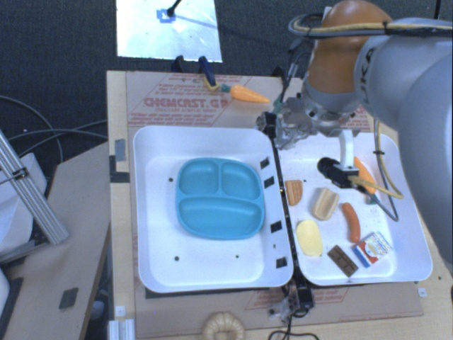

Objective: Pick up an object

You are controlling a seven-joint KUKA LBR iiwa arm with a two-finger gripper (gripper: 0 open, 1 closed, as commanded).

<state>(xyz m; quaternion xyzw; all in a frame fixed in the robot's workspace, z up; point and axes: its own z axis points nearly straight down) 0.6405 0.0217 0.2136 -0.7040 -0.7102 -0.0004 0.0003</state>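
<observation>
Bin L (159, 261) — blue plate (219, 197); bin R (417, 264) — sausage (351, 222), choc bar (342, 259), carton (372, 248); claw (283, 129) state unclear.

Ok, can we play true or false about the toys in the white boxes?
1. The blue plate lies in the left bin. True.
2. Food toys sit on the blue plate. False: they lie in the right bin.
3. A toy carrot lies outside both bins. True: it is on the board behind them.
4. The red sausage is in the left bin. False: it is in the right bin.
</observation>
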